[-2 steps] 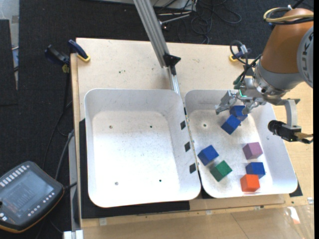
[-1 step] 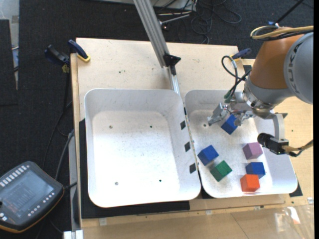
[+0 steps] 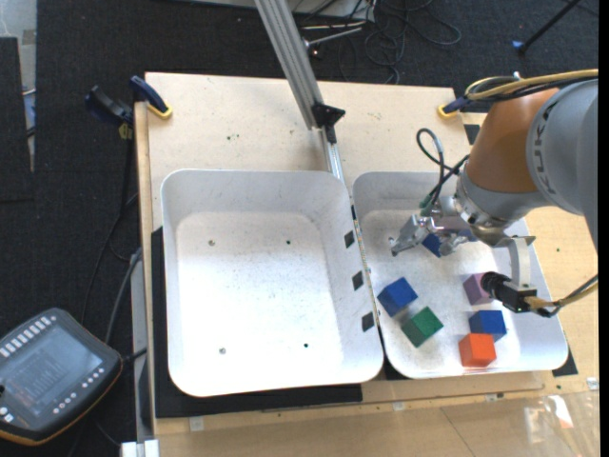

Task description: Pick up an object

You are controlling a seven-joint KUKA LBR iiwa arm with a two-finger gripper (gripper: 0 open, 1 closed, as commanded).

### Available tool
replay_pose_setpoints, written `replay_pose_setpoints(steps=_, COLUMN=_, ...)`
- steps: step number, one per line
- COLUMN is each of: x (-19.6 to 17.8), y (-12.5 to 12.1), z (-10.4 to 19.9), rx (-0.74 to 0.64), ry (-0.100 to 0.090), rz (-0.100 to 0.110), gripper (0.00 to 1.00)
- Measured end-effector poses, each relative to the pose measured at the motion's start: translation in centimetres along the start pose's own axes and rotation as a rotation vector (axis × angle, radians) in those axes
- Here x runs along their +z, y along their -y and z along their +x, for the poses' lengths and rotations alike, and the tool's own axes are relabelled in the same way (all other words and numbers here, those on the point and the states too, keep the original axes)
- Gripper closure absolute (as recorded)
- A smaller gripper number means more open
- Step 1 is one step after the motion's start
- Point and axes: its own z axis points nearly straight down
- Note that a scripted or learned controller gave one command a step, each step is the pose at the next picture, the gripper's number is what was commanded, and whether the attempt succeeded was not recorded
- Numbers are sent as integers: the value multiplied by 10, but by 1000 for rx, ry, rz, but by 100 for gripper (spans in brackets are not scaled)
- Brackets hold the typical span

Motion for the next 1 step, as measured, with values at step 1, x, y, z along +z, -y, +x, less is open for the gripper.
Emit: replay_pose_setpoints(steps=1, x=46, y=0, z=1, rx=-1, ry=0, rz=-1, gripper=0)
